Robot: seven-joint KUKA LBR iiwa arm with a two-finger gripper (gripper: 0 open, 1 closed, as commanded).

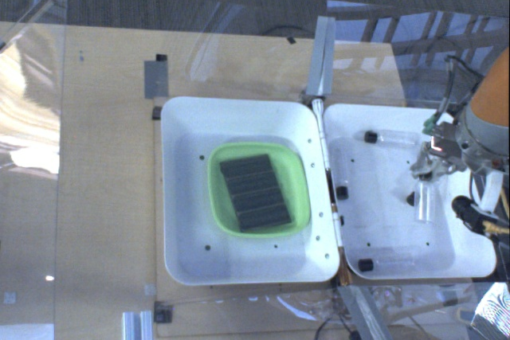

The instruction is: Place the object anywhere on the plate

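Note:
A dark grey ridged block (pixel 253 192) lies flat on the green plate (pixel 217 203), which sits in the middle of the left white bin (pixel 183 171). The block is angled slightly and covers most of the plate's centre. My gripper (pixel 423 189) hangs over the right side of the right bin (pixel 382 243), well away from the plate and the block. Nothing shows in its grasp.
Small black pieces (pixel 370 137) (pixel 341 191) (pixel 364 264) lie along the left part of the right bin. A grey metal post (pixel 321 60) stands behind the seam between the bins. The bench's wooden top (pixel 88 195) stretches to the left.

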